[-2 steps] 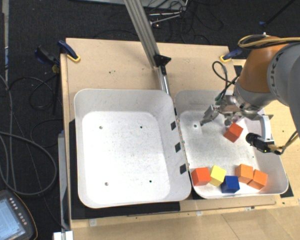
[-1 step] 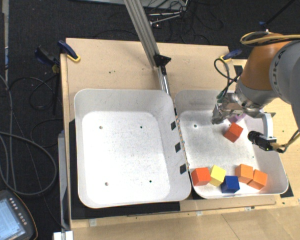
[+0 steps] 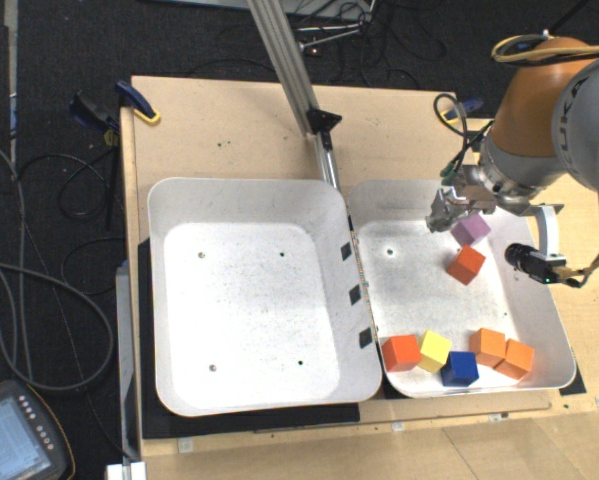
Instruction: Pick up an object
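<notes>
The arm reaches in from the right and its gripper (image 3: 449, 211) hangs over the far part of the right bin (image 3: 409, 230), with a purple block (image 3: 471, 230) just beside the fingertips and partly overlapped by the wrist hardware. This looks like the approach or closing step of a pick, with the purple block as the likely target, though the slanted view does not settle whether the block sits between the fingers or merely beside them, and I cannot tell whether the hand is released or clenched. An orange-red block (image 3: 466, 265) lies close below the purple one, apart from it. The next move calls for centring the fingers over one block alone and coming down squarely (the two blocks are near enough that a skewed descent could nudge the neighbour). Counted, the right bin holds seven blocks: one purple, one orange-red near it, and five along the near edge, namely an orange block (image 3: 401, 351), a yellow block (image 3: 435, 350), a blue block (image 3: 460, 368) and two more orange blocks (image 3: 504, 350) touching each other by the corner. There are two bins; the left bin (image 3: 169, 268) carries no blocks.
</notes>
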Robot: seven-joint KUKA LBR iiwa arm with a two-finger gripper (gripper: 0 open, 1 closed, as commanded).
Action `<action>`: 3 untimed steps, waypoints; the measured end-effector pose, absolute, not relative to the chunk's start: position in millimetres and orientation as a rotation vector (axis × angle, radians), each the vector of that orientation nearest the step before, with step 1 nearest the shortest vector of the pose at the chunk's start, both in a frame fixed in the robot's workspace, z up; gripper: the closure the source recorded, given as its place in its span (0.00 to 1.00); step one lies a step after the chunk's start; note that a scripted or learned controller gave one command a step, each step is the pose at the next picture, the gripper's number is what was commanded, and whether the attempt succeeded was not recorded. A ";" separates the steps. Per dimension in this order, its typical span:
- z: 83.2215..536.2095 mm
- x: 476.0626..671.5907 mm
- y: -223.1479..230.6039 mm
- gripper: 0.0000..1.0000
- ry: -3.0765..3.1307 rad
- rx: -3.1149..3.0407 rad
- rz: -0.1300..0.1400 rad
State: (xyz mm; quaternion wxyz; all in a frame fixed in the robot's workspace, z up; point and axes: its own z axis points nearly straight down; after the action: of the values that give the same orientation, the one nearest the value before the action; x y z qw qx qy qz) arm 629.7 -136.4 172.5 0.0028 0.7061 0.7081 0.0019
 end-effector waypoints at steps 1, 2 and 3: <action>231.0 636.7 -128.2 1.00 2.221 2.212 0.007; 268.4 637.6 -128.1 1.00 2.221 2.215 0.004; 272.8 626.9 -76.3 1.00 2.230 2.213 0.002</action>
State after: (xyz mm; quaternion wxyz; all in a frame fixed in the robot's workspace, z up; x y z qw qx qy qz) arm 626.9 -76.3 272.8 -0.0001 0.7045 0.7097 0.0008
